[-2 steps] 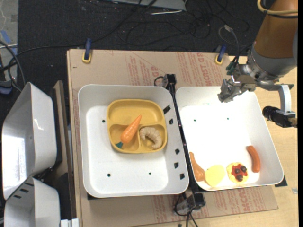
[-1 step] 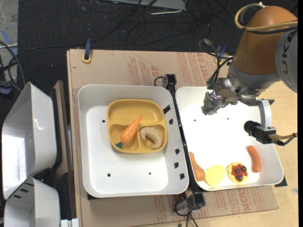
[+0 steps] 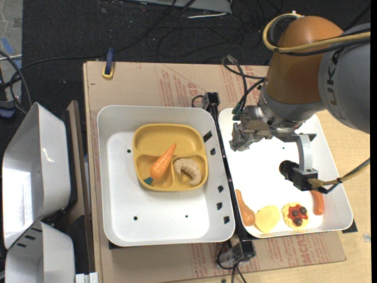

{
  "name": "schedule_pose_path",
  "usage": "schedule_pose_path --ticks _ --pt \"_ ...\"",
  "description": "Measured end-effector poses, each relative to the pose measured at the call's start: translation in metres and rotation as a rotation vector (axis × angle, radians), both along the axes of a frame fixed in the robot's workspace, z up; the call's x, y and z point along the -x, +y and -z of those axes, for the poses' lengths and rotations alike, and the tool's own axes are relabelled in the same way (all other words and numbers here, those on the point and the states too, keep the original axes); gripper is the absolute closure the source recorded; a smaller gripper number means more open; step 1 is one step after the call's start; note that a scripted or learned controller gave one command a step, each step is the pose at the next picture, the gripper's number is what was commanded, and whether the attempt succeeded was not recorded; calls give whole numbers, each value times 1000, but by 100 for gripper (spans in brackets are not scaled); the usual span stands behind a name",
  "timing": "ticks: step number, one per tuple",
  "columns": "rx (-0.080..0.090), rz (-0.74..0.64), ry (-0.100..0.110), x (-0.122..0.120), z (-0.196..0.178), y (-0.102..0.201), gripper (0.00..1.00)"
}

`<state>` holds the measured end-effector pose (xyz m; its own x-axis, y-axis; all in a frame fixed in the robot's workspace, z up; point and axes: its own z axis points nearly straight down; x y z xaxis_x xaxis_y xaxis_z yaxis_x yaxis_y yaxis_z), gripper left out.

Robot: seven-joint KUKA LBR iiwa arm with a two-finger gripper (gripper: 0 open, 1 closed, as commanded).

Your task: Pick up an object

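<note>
A cardboard-covered tabletop (image 3: 177,78) sits over dark carpet strewn with cables. The end effector (image 3: 242,135) hangs above the right bin (image 3: 265,164); its opening cannot be told. A carrot (image 3: 163,161) lies in the yellow tray (image 3: 169,135), left bin (image 3: 118,175).

Left bin (image 3: 118,217) holds a plate (image 3: 171,135) bearing a carrot (image 3: 163,161) and, seemingly, a shrimp (image 3: 189,170).
</note>
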<state>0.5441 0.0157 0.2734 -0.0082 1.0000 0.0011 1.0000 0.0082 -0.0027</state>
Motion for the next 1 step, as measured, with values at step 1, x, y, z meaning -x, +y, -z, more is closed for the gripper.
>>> schedule_pose_path --ticks 1 --pt "0 0 1 26 6 43 100"
